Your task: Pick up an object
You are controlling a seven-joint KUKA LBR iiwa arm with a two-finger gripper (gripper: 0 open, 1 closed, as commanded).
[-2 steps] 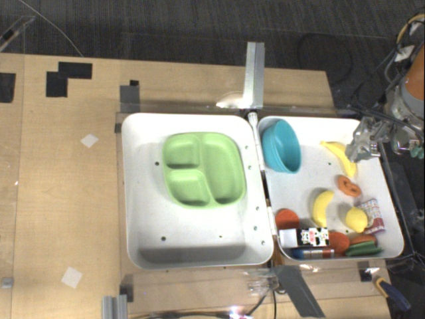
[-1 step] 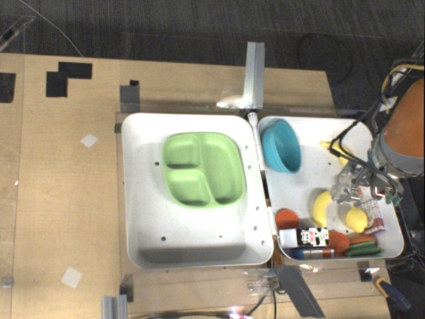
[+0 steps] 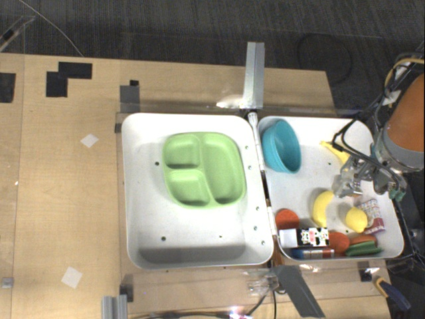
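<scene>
The camera view looks down on a wooden worktop carrying two shallow white bins side by side. The left bin holds one thing, a light green divided plate with three compartments, lying flat toward the bin's upper middle and well apart from the walls. The right bin is crowded. A teal bowl leans tilted against the wall shared with the left bin, its opening facing right. A small yellow piece lies near the upper right, partly behind black cables. Lower down, a yellow lemon-like fruit sits near the middle, and a second round yellow fruit lies just to its right, beside a clear wrapped item with red print. Along the bottom wall are an orange-red round thing, a small box with black, white and red markings, another orange-red item and a green one, packed close together. The arm reaches in from the right, its orange band above the grey wrist, with the pincer hanging over the right half of the right bin, just above and between the two yellow fruits. Nothing shows between its tips, and whether they are spread or pressed together cannot be told here.
</scene>
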